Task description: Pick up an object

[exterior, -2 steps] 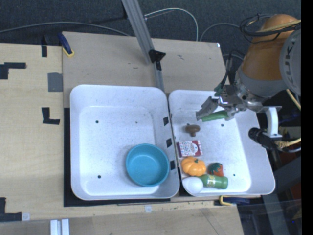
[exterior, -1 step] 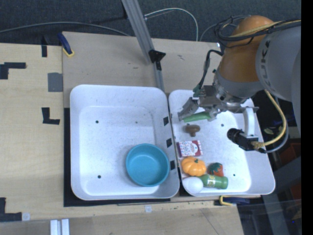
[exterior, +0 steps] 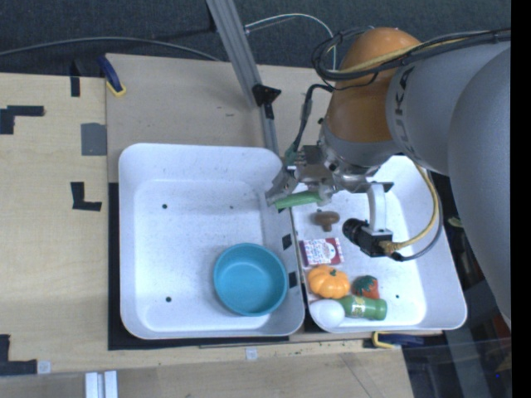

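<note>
My gripper [exterior: 295, 191] hangs over the wall between the two bins, below the orange wrist band. A thin green object [exterior: 296, 199] lies across its tip, between the fingers, and seems lifted above the rim. In the right bin [exterior: 431, 305] lie a small brown piece [exterior: 326, 218], a red and white packet [exterior: 321, 251], an orange pumpkin [exterior: 329, 282], a white egg-shaped thing [exterior: 326, 313], a red item [exterior: 366, 286] and a green bottle [exterior: 365, 308]. A blue bowl [exterior: 249, 279] sits in the left bin [exterior: 149, 222].
The grey arm covers the right bin's far and right part. A black connector [exterior: 362, 236] with a yellow cable hangs off the wrist just above the packet. A slanted metal pole [exterior: 241, 56] stands behind the left bin.
</note>
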`<act>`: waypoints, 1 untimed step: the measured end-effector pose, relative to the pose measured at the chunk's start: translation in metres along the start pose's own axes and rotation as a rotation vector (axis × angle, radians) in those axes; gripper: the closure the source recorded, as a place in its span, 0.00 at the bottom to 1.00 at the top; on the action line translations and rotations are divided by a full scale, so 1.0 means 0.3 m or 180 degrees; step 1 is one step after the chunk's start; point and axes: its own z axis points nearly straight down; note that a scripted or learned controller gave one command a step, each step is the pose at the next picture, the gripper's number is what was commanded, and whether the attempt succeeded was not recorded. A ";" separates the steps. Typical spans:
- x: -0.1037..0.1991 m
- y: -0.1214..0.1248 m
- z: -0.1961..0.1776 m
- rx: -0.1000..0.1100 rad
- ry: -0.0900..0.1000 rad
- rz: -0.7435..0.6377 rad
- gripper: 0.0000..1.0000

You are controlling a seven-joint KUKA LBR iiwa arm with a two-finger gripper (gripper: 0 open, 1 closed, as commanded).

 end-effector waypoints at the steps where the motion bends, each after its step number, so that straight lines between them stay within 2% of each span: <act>1: 0.181 0.016 0.040 -0.0002 -0.0004 0.0002 1.00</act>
